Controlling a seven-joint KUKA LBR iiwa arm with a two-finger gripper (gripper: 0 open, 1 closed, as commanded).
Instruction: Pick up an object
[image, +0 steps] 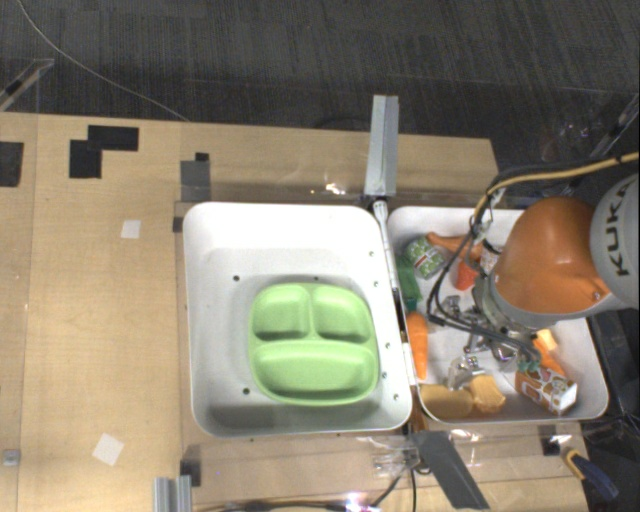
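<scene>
Overhead view of the bench (90, 330) with two shallow white bins side by side. You see the left bin (215, 300) bordered by bare wooden surface on its left and far sides; its inner floor has open margins all round a green divided tray (312, 342), which sits slightly toward the near right part of the bin. The tray has two small compartments at the far side and one long compartment at the near side, and all three show plain green. A metal rail (381, 150) stands at the far end of the seam between the bins.

The right bin (598, 395) is crowded, and you have little free floor in it. The arm (560, 255), with its orange band, reaches in from the right and covers the bin's middle. The gripper (478, 358) hangs low over the near part of this bin amid cables; you cannot tell how far its fingers are parted, nor whether anything sits between them.

Contents you can make out: a green packet (424, 258) near the far left corner, an orange carrot-like piece (417, 343) lying along the left wall, tan bread-like pieces (466, 398) at the near left corner just beside the gripper, and a small printed carton (547, 386) near the near right corner. Other items under the arm are hidden.
</scene>
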